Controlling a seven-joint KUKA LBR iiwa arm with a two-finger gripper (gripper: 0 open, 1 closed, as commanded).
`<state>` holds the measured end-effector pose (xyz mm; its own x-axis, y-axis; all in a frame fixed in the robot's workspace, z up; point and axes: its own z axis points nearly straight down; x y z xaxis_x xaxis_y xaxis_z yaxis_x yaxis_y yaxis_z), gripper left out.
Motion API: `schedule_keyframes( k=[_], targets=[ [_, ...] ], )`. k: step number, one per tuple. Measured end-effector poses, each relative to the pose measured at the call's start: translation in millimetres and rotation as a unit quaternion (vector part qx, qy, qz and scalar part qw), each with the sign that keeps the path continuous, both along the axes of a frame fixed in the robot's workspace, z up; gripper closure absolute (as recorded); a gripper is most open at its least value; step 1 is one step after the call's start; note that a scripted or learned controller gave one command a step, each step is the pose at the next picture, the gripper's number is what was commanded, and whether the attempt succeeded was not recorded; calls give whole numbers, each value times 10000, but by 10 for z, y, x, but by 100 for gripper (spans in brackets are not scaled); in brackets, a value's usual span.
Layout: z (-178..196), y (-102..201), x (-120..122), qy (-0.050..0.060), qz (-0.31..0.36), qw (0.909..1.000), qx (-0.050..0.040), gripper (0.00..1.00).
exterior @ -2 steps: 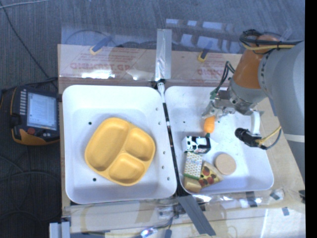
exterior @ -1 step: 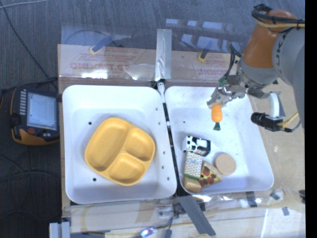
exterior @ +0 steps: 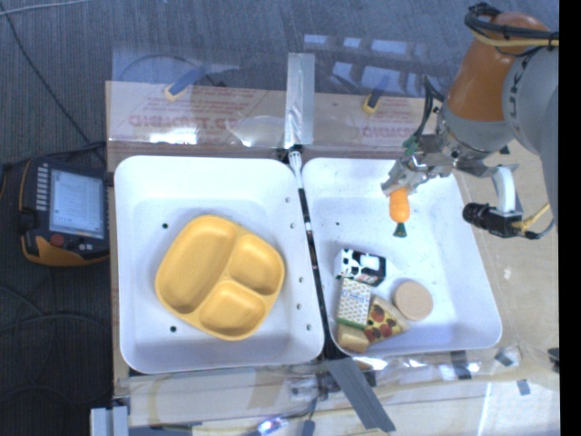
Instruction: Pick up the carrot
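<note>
The carrot [exterior: 399,209] is small and orange with a green tip pointing down, and it hangs in the upper part of the right bin [exterior: 472,271]. My gripper [exterior: 400,187] comes in from the right and sits directly on the carrot's top end, its fingers shut on it. The carrot looks lifted a little off the bin floor, with its green end lowest.
A yellow divided plate [exterior: 221,275] lies in the left bin [exterior: 145,198]. Near the right bin's front sit a black-and-white toy [exterior: 362,264], a snack packet [exterior: 355,302], a pizza slice toy [exterior: 381,321] and a tan round disc [exterior: 413,299]. A teach pendant [exterior: 64,212] rests left of the bins.
</note>
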<state>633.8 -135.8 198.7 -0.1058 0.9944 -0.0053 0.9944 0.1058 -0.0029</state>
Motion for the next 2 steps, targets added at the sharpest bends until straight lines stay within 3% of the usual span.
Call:
schedule_keyframes(
  k=[1, 2],
  targets=[
    [-562, 379, 341, 1, -310, 9995, 20, 100],
    [-154, 934, 26, 1, 939, 9956, 24, 100]
  ],
)
